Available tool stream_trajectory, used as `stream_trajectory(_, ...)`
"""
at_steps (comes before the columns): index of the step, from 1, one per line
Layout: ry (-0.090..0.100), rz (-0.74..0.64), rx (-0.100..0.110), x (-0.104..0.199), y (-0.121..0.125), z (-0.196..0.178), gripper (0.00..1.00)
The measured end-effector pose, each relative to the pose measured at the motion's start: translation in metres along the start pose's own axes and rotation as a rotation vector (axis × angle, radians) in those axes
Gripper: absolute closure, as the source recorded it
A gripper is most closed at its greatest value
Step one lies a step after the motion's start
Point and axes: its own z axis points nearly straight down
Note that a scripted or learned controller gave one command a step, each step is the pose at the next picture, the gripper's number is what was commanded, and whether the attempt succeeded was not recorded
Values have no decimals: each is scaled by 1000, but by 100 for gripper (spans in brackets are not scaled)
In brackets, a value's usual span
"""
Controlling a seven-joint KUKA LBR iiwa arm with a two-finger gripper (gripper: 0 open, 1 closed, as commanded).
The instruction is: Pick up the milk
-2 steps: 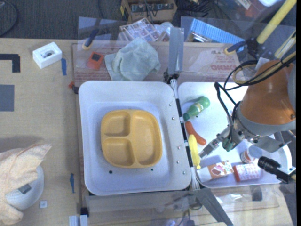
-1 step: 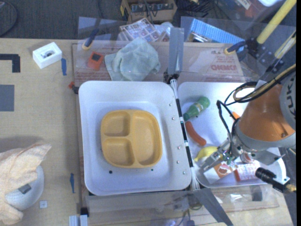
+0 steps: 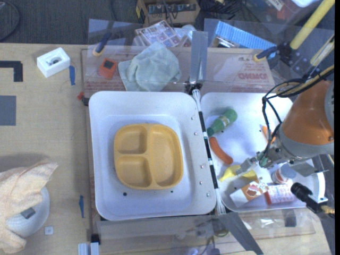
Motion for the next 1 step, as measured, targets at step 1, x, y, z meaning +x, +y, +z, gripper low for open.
stream_trajectory(1,0,46,0,-49,5,20,0)
